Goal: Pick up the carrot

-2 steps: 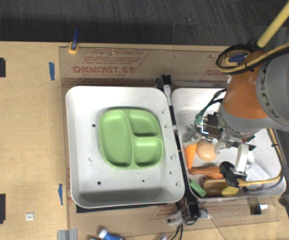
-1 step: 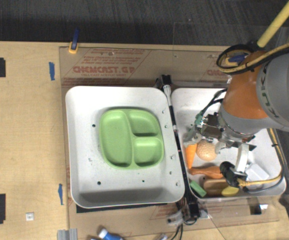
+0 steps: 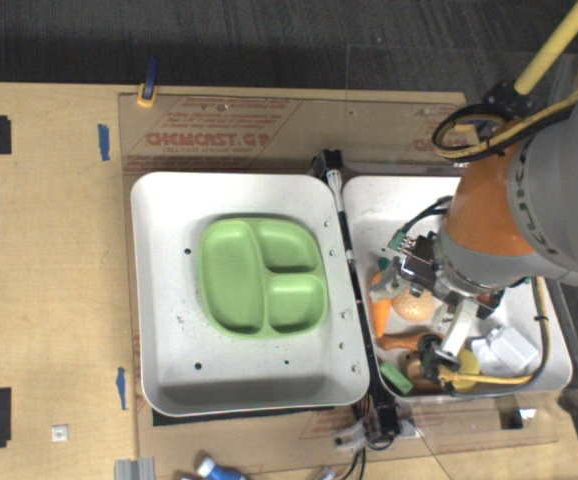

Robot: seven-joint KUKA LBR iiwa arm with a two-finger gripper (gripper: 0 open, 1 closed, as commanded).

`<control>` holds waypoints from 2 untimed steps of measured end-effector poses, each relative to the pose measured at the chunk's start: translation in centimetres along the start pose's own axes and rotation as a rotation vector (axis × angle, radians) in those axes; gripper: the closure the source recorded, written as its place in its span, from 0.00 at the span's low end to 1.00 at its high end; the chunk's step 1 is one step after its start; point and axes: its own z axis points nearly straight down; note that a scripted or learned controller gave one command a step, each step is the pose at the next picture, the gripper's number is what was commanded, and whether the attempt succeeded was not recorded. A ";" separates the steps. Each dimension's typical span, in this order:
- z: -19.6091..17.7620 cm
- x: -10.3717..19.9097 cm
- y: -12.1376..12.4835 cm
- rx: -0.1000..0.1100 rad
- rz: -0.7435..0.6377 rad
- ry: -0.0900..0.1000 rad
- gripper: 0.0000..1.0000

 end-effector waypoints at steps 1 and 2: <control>0.0 1.4 -1.4 -0.001 0.025 0.001 0.00; 0.0 1.4 -1.3 -0.002 0.025 0.000 0.00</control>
